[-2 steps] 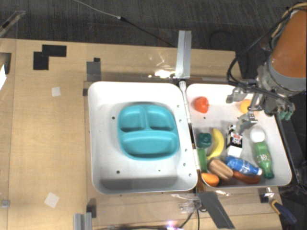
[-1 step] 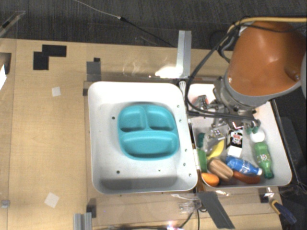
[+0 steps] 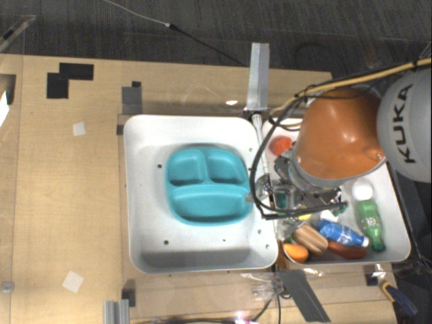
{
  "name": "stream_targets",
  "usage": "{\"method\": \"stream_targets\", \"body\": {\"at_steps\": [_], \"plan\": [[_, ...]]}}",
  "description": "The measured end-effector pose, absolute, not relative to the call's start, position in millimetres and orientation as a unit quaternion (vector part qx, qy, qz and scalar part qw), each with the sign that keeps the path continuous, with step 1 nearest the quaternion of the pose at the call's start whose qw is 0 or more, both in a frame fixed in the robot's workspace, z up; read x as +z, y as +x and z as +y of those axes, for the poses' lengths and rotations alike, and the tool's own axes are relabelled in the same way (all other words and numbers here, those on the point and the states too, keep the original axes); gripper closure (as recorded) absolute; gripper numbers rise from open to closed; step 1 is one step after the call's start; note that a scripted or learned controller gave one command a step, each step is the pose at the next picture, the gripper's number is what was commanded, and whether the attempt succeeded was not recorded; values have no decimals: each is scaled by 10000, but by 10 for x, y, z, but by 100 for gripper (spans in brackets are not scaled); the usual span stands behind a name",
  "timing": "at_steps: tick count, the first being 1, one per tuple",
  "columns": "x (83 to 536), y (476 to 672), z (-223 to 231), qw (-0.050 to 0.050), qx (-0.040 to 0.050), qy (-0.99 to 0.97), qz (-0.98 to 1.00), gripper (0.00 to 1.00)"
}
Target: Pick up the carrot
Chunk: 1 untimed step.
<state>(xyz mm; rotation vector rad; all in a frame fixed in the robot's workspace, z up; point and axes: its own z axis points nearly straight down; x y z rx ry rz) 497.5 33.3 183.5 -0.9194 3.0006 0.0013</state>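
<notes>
Left bin [image 3: 145, 201]: teal divided tray [image 3: 206, 184], centred. Right bin [image 3: 395, 238]: arm reaches straight down over its middle, orange band on top; gripper [image 3: 297, 198] low, finger state cannot be told. Carrot [image 3: 295, 252] at front-left corner, apart from gripper. Blue bottle [image 3: 343, 234], green bottle [image 3: 370, 223] toward right edge.

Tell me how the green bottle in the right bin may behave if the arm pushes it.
The green bottle lies on its side, so it would probably roll or pivot rather than tip. Its surface looks smooth and glossy, so it may be slippery. It lies close to the bin wall and the blue bottle, which would likely stop it early.
</notes>
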Motion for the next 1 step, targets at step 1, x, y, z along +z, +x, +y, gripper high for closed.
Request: {"method": "stream_targets", "body": {"at_steps": [1], "plan": [[2697, 5534, -77, 63, -26, -5214, 8533, 0]]}}
